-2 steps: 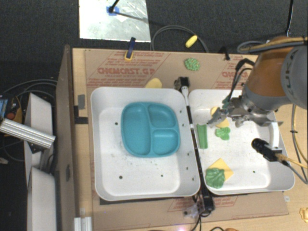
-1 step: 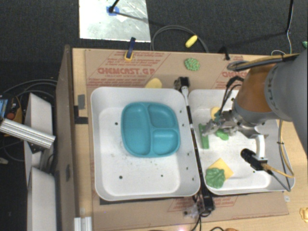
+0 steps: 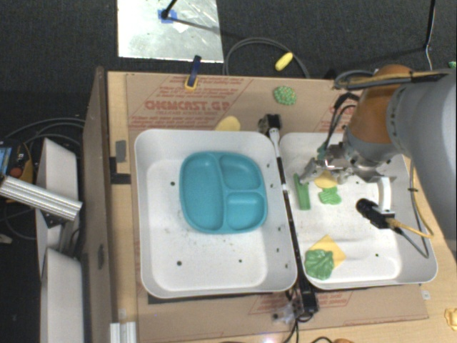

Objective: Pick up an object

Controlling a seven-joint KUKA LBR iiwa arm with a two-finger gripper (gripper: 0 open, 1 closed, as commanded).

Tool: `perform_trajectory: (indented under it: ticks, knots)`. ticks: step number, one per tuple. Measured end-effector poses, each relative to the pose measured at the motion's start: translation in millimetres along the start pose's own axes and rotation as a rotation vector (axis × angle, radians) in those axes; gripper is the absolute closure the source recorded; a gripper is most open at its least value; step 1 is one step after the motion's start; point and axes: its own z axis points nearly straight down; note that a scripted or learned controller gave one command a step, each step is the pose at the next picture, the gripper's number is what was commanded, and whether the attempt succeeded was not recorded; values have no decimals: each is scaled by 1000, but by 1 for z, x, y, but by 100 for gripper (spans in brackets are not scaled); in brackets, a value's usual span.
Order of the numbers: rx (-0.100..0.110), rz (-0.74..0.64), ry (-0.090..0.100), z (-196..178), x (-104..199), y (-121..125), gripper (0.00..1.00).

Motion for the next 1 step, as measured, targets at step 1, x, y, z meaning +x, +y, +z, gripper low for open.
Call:
perform_trajectory:
  ticks: [1]
  knots:
    - [1, 0, 1, -30, 0, 19, 0]
